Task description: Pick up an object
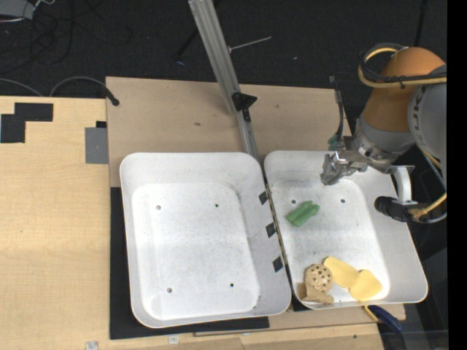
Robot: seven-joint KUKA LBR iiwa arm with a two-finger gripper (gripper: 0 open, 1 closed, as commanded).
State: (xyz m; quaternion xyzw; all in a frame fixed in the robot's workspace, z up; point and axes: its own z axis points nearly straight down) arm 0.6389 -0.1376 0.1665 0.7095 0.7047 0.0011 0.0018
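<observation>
In the right bin [394, 246] lie a small green object [302, 214] near the middle left, a yellow object [353, 278] at the front, and a tan dotted object [317, 281] beside it at the front left corner. My gripper [334, 170] hangs over the bin's back part, up and to the right of the green object and apart from it. Nothing shows between its fingers.
The left bin [193, 235] sits beside the right one, joined by black clips. A slanted metal rail [222, 64] rises behind the bins. Black cable loops [398, 208] hang off the arm at the right bin's right rim.
</observation>
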